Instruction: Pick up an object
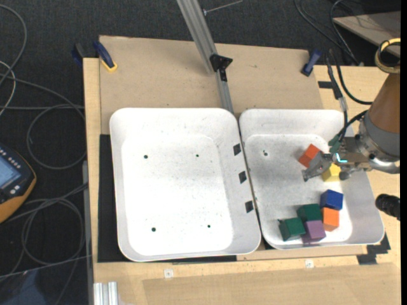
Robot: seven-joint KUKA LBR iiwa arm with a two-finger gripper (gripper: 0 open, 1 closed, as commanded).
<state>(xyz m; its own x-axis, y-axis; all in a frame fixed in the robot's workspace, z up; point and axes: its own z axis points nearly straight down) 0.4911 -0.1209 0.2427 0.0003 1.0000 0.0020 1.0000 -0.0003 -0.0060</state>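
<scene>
Bins sit side by side: the left bin [172, 183] bare, the right bin [273, 170] holding every block, so the arm [388, 119] reaches there. Its gripper [321, 168] hangs between an orange-red block [310, 154] and a yellow block [331, 175]; whether it grips either I cannot tell. Other blocks [311, 221] cluster at the near corner.

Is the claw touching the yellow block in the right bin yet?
Cannot tell. In the camera view the claw overlaps the yellow block, hiding any contact or gap.
</scene>
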